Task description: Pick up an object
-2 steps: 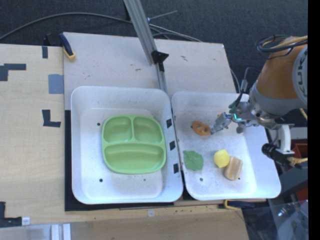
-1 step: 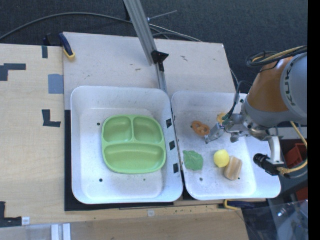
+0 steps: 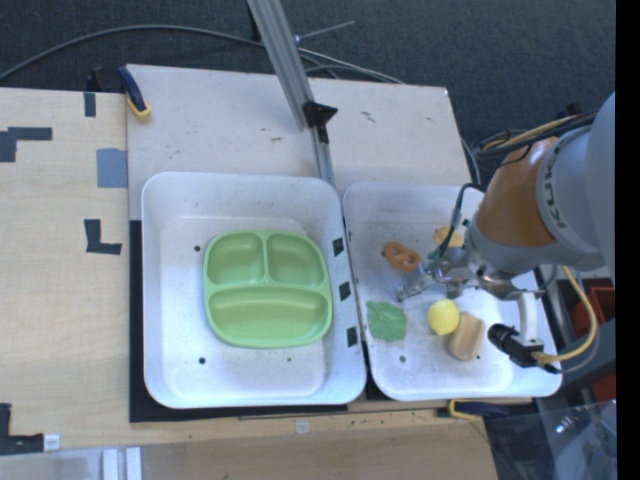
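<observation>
sitting on a scuffed wooden bench (image 3: 280, 128) over dark carpet, two white bins (image 3: 160, 268), claw (image 3: 418, 286) state unclear

The arm (image 3: 585, 183) is a thick, rounded grey body with a smooth shell. Above the wrist sits a broad orange band (image 3: 515, 203), glossy and curved. The hand (image 3: 425, 283) is small, of dull silver metal with dark parts. Yellow and black cables (image 3: 560, 353) loop around the wrist, and a black connector (image 3: 505, 340) juts out beside them.
</observation>
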`<action>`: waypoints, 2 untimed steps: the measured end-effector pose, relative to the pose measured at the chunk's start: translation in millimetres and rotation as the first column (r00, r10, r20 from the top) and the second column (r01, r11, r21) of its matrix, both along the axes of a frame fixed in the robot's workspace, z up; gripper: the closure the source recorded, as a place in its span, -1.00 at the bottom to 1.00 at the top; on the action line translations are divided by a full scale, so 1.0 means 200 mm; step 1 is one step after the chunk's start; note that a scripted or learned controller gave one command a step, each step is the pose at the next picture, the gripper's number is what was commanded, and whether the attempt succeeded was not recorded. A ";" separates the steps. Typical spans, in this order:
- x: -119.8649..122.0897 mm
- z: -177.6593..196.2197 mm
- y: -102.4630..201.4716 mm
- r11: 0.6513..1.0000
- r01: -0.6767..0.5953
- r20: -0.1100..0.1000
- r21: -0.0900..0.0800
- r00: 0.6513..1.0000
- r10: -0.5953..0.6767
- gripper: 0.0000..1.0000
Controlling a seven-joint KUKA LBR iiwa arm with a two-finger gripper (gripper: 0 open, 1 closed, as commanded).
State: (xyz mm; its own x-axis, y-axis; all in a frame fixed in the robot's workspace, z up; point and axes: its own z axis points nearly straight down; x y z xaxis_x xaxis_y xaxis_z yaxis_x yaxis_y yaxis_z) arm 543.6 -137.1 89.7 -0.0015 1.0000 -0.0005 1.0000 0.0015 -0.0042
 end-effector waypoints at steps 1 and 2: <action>0.00 0.06 0.00 1.000 -0.002 0.000 0.001 1.000 0.002 1.00; 0.01 0.27 0.02 1.000 0.000 0.007 0.000 1.000 0.000 1.00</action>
State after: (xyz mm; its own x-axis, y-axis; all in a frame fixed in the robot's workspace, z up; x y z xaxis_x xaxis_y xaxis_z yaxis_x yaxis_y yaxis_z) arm 544.9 -133.3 144.2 -0.0020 1.0000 -0.0005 1.0000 0.0020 0.0024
